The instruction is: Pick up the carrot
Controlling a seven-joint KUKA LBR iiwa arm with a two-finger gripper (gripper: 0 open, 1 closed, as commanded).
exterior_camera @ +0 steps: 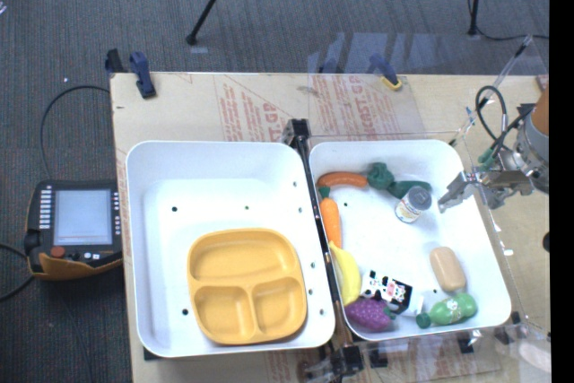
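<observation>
The carrot (342,179) lies along the right bin's (489,233) far wall, long axis left-right, well left of the gripper (448,195), whose jaws look spread and hold nothing.

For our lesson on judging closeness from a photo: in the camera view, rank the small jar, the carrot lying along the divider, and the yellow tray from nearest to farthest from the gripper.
1. Small jar, in the right bin, just left of the gripper.
2. Carrot, at the right bin's left wall.
3. Yellow tray, in the left bin, farthest.
</observation>
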